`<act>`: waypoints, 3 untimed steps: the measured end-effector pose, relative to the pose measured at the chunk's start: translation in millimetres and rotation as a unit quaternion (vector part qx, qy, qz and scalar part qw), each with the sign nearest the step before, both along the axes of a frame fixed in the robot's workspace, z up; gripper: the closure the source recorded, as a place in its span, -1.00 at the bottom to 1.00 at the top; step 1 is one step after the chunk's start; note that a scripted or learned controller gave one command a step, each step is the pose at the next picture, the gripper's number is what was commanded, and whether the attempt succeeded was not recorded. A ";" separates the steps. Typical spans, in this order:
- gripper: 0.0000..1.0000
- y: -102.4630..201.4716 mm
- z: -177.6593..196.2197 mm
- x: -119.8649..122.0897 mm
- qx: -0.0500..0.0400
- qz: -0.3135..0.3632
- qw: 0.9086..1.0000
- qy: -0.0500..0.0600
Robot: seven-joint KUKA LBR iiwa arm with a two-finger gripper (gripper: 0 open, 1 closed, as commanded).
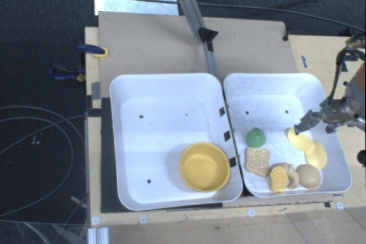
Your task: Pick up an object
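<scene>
My gripper (318, 126) hangs over the right side of the right bin (269, 91), open, with nothing between its fingers. One dark finger (305, 122) points down at a pale yellow piece (299, 139) just below it. A second pale yellow piece (316, 156) lies beside that one. Along the bin's front lie a green round object (255, 136), a tan flat piece (257, 160), a yellow ridged object (279, 179) and a beige round object (309, 176).
A yellow bowl (205, 166) sits at the front right of the left bin (154, 100). A grey pole (191, 3) slants down to the divide between the bins. The arm's cables show at the far right.
</scene>
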State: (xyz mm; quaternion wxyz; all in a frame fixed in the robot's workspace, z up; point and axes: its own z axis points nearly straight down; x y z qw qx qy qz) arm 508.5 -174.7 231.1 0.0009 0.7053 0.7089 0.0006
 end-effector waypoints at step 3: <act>-1.00 1.3 -141.7 -3.3 0.000 -0.002 1.000 0.001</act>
